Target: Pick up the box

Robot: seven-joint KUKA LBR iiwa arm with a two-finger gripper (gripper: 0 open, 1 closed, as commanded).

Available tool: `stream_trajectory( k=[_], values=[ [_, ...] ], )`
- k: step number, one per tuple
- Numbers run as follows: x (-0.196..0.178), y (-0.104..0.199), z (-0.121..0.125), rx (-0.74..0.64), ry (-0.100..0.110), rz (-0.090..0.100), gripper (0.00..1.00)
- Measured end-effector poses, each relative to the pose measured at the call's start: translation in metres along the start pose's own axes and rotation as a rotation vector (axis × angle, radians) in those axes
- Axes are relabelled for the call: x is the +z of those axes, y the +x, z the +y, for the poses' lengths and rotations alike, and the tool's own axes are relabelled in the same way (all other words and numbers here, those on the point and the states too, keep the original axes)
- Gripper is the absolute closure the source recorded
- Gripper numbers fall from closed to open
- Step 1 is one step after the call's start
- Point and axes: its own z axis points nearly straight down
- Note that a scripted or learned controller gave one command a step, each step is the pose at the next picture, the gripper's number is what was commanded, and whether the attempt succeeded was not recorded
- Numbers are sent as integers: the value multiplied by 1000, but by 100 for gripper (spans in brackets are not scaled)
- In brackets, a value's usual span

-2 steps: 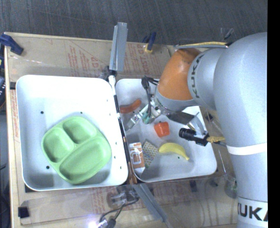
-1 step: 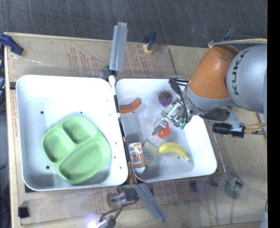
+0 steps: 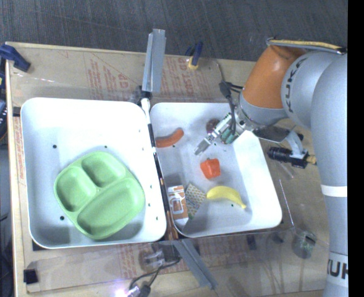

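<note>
Here the counter point(image 3: 76, 73) carries two white bins side by side, the arm point(image 3: 317, 91) reaching in from the right over the right bin point(image 3: 262, 184), while the left bin point(image 3: 39, 122) holds a green divided plate point(image 3: 100, 193). The pincer point(image 3: 207, 142) hangs over the upper middle of the right bin with nothing between its fingers, though whether it is released or clenched I cannot tell. Below it lie a sausage point(image 3: 169, 138), a banana point(image 3: 226, 195), a red block point(image 3: 211, 167), and the box point(image 3: 178, 203), at the bin's lower left corner beside the divider.
</note>
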Motion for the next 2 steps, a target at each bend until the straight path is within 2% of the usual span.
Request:
stream_trajectory(
  k=[1,2],
  values=[
    [-44,-30,18,259,-1,-1,0],
    [44,-24,26,77,1,2,0]
  ],
)
